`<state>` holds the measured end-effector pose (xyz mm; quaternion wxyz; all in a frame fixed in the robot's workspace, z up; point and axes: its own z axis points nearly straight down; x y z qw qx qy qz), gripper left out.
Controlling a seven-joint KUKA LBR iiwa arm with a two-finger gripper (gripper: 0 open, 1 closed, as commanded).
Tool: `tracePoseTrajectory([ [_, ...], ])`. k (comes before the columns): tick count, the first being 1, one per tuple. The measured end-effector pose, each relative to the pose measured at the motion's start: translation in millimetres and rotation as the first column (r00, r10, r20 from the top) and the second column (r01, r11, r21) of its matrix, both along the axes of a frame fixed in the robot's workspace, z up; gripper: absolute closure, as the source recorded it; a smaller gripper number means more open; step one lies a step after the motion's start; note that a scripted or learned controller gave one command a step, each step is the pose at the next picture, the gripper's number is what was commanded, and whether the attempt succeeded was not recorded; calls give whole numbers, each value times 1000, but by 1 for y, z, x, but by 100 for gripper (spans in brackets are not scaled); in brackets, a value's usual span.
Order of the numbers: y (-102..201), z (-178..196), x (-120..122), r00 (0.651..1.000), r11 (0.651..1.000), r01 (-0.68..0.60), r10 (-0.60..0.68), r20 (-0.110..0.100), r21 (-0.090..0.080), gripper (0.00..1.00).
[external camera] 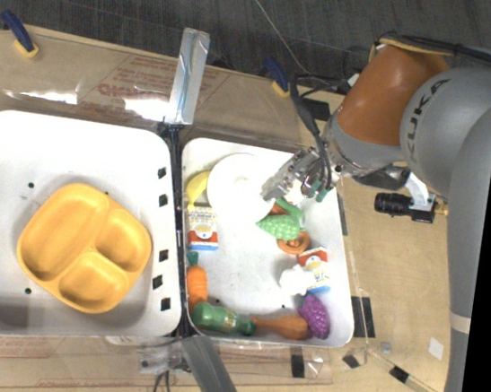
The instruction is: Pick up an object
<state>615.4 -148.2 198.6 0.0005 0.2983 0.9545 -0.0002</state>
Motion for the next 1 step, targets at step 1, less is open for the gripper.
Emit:
tracePoseTrajectory([
  [1, 34, 58, -6, 970, 970, 242, -242, 3, 0, 100],
])
